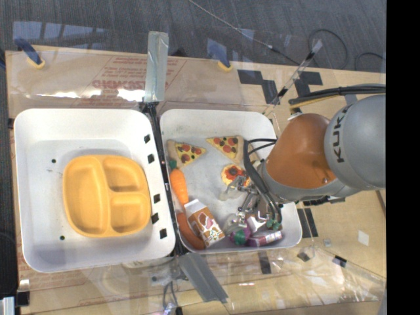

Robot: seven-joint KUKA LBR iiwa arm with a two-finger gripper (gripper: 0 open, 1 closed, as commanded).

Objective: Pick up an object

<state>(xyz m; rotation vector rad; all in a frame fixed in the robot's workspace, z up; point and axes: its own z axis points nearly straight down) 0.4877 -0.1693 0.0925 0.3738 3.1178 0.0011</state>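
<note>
With the gripper (252, 209) low over the right bin's (216, 115) crowded near corner, its grip state impossible to tell, it risks nudging the carton (204, 224) or the purple item (264, 238) instead of grasping one.

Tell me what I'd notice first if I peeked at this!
A big yellow tray with compartments sits in the left bin. The grey and orange robot arm reaches from the right into the right bin, which holds toy pizza slices, a carrot and a small carton.
</note>
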